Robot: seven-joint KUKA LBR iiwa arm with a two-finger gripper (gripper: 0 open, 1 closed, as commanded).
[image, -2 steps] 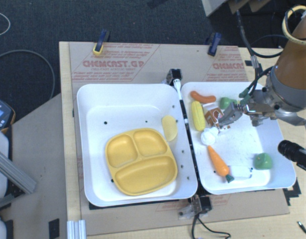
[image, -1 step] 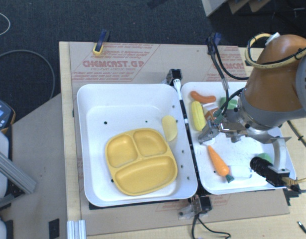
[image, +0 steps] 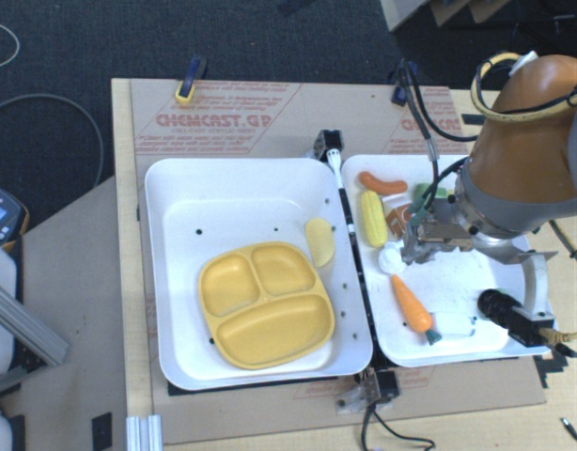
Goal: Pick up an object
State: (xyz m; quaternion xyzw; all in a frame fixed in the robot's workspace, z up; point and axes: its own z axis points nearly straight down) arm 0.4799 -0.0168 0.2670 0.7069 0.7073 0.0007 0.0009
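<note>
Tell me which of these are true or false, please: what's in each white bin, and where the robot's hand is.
1. The yellow divided tray lies in the left bin. True.
2. The carrot lies in the left bin. False: it lies in the right bin, near its front.
3. The corn cob sits in the right bin close to the wall shared by the bins. True.
4. The hand hovers over the left bin. False: it is over the right bin, between the corn cob and the carrot.
5. The tray's compartments are full of food. False: they hold nothing.
</note>
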